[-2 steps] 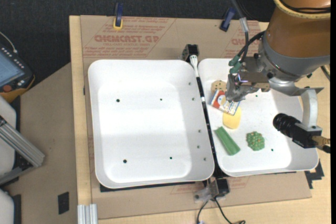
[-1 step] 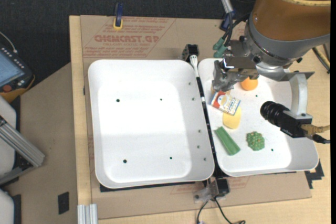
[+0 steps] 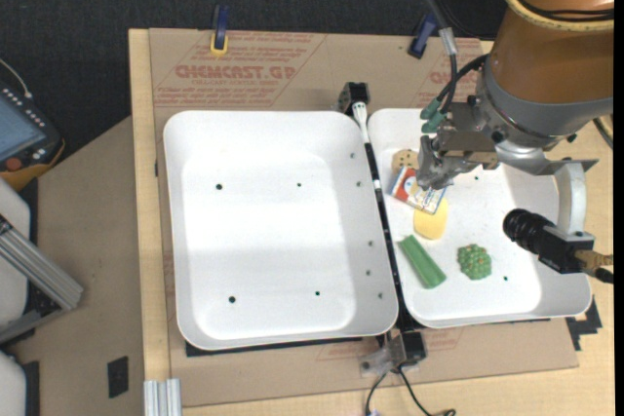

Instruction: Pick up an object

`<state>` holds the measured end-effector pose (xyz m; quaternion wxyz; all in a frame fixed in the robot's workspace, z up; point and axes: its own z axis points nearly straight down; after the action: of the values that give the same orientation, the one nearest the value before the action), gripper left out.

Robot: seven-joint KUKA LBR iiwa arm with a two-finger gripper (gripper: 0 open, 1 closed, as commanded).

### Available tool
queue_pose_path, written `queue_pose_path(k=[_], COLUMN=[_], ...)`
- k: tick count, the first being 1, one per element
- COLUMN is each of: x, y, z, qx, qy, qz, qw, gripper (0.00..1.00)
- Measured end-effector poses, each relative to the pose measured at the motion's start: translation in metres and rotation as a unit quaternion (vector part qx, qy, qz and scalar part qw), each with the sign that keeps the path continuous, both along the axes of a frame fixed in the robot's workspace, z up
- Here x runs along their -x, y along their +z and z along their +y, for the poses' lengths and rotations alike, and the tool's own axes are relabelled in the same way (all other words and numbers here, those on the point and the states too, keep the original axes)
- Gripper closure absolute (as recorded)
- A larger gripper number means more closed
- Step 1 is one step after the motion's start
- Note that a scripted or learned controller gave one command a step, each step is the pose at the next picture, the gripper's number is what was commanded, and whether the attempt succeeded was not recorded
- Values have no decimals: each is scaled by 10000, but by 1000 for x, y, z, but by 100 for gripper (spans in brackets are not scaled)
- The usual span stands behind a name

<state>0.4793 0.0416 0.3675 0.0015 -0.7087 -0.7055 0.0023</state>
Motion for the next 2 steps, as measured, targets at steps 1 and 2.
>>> queue_pose_path(k=[1,2], x=[-19,1], y=[36,-1], z=[37,32], qx=[-12,-3], qy=[44,18], qz=[-61,6], qw=[10000,10000], gripper=[100,100])
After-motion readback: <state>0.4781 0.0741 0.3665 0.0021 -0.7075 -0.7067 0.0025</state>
